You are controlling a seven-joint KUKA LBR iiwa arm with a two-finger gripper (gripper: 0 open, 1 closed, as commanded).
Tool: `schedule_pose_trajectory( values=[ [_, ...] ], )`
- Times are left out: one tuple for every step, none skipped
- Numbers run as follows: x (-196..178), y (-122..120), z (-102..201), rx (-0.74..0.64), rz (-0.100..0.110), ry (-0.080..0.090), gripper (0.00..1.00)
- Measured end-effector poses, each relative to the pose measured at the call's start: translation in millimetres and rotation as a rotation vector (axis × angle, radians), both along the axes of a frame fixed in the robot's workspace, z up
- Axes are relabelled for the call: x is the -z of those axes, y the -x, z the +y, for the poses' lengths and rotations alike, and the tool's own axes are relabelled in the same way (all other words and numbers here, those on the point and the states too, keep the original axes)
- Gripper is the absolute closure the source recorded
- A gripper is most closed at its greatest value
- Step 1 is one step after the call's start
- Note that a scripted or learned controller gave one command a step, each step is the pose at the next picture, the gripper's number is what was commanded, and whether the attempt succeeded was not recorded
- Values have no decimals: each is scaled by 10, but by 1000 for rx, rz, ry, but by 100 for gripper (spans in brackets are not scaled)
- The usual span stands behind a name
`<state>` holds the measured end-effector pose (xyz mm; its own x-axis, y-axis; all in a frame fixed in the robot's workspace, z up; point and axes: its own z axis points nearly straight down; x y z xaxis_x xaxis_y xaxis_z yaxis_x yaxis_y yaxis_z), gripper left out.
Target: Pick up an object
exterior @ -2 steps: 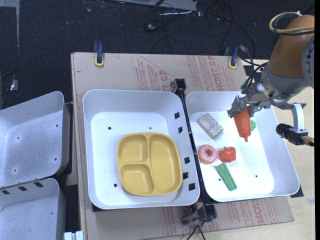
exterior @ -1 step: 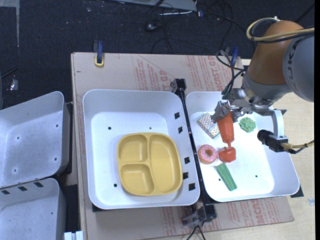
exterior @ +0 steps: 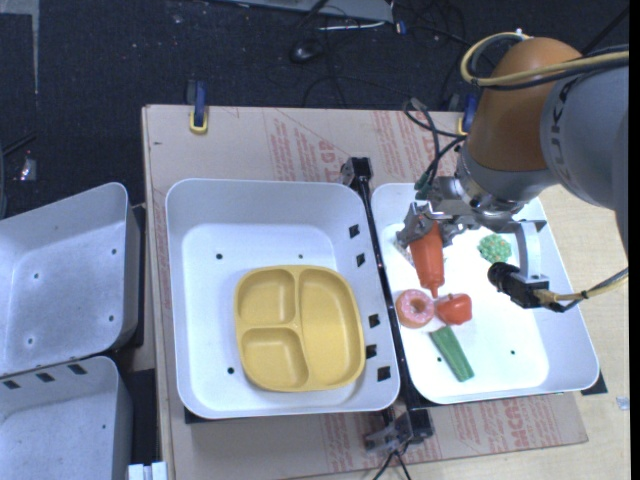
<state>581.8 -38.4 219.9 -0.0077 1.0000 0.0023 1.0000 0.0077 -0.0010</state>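
left shallow white plastic bin (exterior: 190, 268): holds a yellow three-compartment plastic tray (exterior: 298, 328), lying flat toward the front | brown board (exterior: 260, 143) with red print: under both bins | blue clamp (exterior: 199, 118): on board's back left corner | grey perforated panels (exterior: 60, 268): left of board | black cables (exterior: 330, 38): on dark floor behind

Dark speckled floor (exterior: 90, 58) strewn with cables (exterior: 330, 23).

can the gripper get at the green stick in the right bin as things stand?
Probably yes. The green stick lies flat on the right bin floor with nothing on top; the red piece sits just above its upper end. The gripper is up by the orange carrot.
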Motion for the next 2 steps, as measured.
schedule_pose_trajectory(
  values=[
    [57,160,536,1,2,1,100],
    [-5,241,1177,-2,0,0,100]
  ],
)
